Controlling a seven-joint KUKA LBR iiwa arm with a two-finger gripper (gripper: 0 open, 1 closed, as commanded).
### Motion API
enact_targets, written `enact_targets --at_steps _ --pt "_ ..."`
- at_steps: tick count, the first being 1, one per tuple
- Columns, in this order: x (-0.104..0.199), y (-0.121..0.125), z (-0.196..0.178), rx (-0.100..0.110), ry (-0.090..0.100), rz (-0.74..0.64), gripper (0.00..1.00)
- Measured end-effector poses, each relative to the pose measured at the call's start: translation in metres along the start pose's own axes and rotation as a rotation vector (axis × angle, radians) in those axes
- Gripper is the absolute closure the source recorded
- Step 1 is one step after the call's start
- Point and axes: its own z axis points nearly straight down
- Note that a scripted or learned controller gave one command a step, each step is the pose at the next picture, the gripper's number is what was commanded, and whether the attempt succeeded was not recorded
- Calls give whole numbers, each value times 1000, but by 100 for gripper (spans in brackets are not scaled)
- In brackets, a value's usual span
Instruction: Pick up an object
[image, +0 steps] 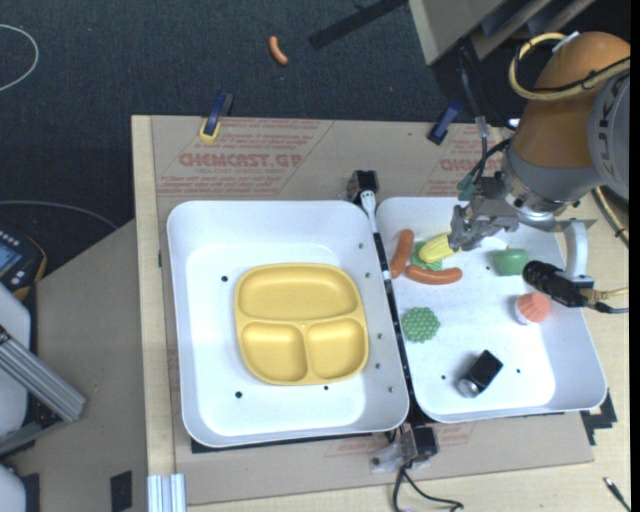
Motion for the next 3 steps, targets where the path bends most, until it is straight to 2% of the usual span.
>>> enact_targets --at_steps 1,3 --pt "27 -1 -23 -8 -2 1 100" --pt "29 2 -19 -6 -3 4 100"
